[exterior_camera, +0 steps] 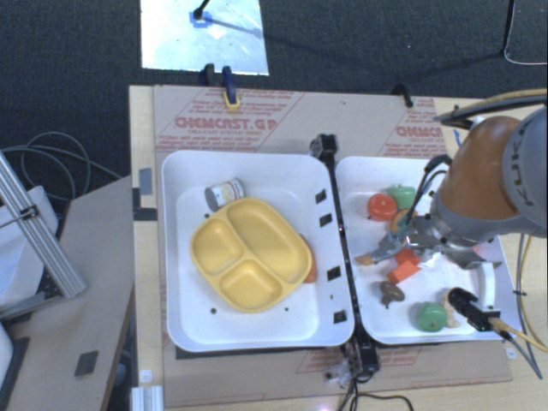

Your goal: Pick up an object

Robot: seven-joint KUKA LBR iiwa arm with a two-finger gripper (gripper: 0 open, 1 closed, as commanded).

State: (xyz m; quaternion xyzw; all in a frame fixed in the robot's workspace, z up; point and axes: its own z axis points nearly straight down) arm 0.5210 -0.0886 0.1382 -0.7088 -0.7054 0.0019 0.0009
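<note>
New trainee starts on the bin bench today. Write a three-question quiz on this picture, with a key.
1. True or false: the yellow divided plate lies in the left bin.
2. Which thing lies nearest the front edge of the right bin? A. the red ball B. the green ball C. the small jar
3. Fill in: the gripper is over the ____ bin, just above the orange block.

Key: 1 true. 2 B. 3 right.
</note>
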